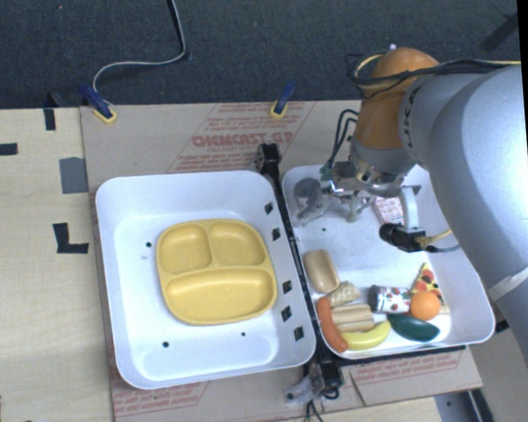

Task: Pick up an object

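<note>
My gripper (329, 209) hangs low over the far end of the right bin (460, 272). Its fingers stand open, with only bare white floor between them. The toy foods lie apart from it, toward the bin's near end. A tan bread roll (320, 269) is the closest, a short way in front of the gripper. Beyond it are a hot-dog bun (352, 317), an orange sausage (329, 326), a yellow banana (371, 336), an orange (424, 305), a pizza slice (426, 279) and a green vegetable (415, 329).
The left bin (122, 262) holds a yellow divided plate (217, 269). A black divider (283, 240) runs between the bins. A small red-and-white item (389, 209) lies by the gripper's right side. The arm's bulk covers the right bin's far right corner.
</note>
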You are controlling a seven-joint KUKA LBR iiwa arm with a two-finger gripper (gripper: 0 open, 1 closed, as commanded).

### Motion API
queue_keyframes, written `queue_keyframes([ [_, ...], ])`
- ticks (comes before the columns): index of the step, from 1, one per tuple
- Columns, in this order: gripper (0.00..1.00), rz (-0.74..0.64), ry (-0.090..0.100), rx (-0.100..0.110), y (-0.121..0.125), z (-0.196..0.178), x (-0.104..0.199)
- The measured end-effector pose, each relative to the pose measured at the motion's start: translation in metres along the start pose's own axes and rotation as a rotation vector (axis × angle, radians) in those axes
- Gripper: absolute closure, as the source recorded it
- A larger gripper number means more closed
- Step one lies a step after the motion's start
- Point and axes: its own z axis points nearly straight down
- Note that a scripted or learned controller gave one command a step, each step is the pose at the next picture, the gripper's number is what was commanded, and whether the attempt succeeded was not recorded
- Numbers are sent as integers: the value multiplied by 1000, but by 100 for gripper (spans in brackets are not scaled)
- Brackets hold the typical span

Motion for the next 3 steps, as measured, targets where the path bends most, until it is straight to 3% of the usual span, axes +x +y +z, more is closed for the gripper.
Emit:
queue_keyframes([
  [1,0,1,0,-1,0,1,3],
  [2,100,1,6,10,-2,-8,5],
  [3,0,0,6,6,-1,-9,5],
])
